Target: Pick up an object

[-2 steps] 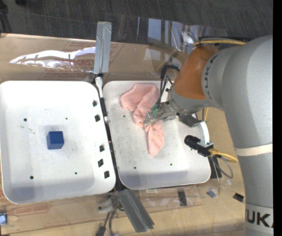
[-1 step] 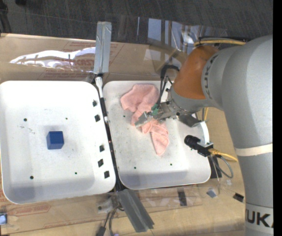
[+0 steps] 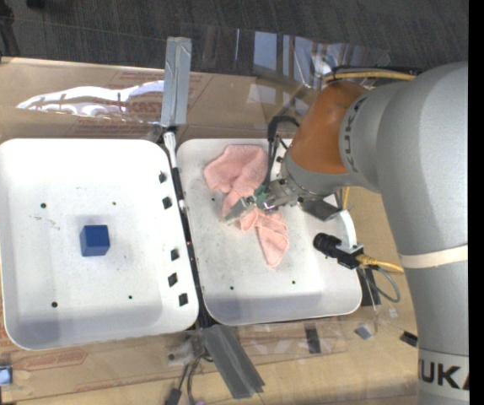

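Grey arm (image 3: 419, 184), orange band (image 3: 326, 133), yellow cable (image 3: 377, 76)

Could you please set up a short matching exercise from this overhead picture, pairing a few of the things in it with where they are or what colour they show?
Things:
1. blue cube
2. pink cloth
3. gripper
4. orange band

Places or colours:
A. crumpled in the right bin
B. above the arm's wrist
C. alone in the left bin
D. down at the middle of the cloth

Pairs: 1-C, 2-A, 3-D, 4-B
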Tool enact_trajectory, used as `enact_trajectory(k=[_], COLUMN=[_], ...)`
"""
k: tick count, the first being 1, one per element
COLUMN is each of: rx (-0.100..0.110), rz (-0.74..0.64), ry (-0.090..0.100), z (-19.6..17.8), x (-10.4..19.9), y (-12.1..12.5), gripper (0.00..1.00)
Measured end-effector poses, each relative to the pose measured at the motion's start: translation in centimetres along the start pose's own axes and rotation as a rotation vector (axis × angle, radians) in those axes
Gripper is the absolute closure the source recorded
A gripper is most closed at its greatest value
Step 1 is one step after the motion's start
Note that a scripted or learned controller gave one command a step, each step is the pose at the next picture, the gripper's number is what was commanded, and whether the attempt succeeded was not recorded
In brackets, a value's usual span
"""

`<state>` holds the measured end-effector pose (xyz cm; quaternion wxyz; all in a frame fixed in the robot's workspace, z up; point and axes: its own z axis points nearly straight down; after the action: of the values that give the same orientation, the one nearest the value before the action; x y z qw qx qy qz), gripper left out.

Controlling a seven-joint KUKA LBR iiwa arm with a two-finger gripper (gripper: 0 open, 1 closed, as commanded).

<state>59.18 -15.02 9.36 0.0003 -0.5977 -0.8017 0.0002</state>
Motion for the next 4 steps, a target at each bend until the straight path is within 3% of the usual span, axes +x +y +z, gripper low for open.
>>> enact_trajectory(k=[1,2,4], rx=[0.001,0.001,-0.001], rz=[-0.004,-0.005,-0.136], ry=[0.000,0.000,0.000], z=[-1.0,-1.0,0.1], x=[0.0,0.1,0.4], y=[0.1,0.1,-1.5], gripper=[1.00,0.00,0.00])
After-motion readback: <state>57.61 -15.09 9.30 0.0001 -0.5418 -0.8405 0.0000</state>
